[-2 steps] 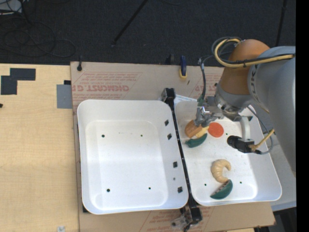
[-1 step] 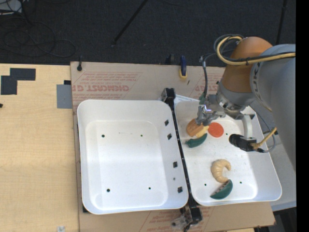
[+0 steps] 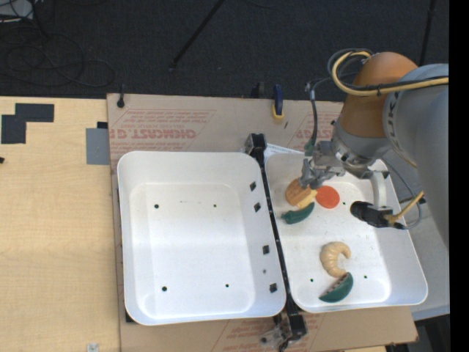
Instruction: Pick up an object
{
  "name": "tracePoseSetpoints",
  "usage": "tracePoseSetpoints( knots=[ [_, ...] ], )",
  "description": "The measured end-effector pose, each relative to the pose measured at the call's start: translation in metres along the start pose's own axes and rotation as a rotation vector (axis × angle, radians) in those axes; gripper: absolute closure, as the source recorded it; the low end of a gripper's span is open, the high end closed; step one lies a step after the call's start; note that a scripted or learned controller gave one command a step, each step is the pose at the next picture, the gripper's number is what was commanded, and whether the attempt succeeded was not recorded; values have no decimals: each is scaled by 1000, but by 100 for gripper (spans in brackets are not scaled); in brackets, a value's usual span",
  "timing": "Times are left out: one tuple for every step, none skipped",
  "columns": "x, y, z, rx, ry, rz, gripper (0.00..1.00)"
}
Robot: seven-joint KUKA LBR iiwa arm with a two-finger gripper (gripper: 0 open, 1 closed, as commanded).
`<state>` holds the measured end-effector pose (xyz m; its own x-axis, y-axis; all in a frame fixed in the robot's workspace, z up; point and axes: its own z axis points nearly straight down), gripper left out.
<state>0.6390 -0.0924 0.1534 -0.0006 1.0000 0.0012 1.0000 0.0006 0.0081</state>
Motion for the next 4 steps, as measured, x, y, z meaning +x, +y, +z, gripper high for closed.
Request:
tracePoseSetpoints(
  knots=[
    [0, 0, 0, 1, 0, 0, 0],
    [-4, 6, 65, 7, 5, 1, 0],
    [-8, 7, 50, 3, -5, -1, 100],
    [-44, 3, 57, -7, 0, -1, 100]
  ],
)
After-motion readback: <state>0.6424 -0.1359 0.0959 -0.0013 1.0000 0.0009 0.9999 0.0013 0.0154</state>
